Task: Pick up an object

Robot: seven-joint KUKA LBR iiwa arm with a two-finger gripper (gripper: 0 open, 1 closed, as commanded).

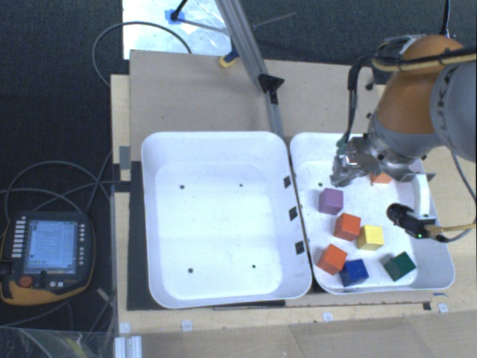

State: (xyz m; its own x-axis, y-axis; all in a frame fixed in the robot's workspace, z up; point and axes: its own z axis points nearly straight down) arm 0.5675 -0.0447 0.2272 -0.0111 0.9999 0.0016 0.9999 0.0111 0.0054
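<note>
We are looking down on the tabletop (201, 88), which is carrying two shallow white bins side by side. The left bin (216, 144) is lying toward the left edge of the tabletop, and the right bin (440, 271) is lying toward the right edge.

The arm (421, 88) is reaching in from the right and is hanging over the far part of the right bin. Its pincer (346, 166) is pointing down near the far left corner of this bin. We cannot tell from this view how the pincer is standing, and we are seeing no block in it.

The blocks are all sitting in the right bin. A purple block (331, 201) is sitting just below the pincer, near the bin's left wall. An orange block (347, 226) is sitting beside a yellow block (371, 236) in the middle. Another orange block (332, 258) and a blue block (354, 271) are resting near the near left corner. A green block (400, 265) is resting near the near edge, toward the right. A small orange piece (381, 177) is partly hiding under the wrist.
</note>
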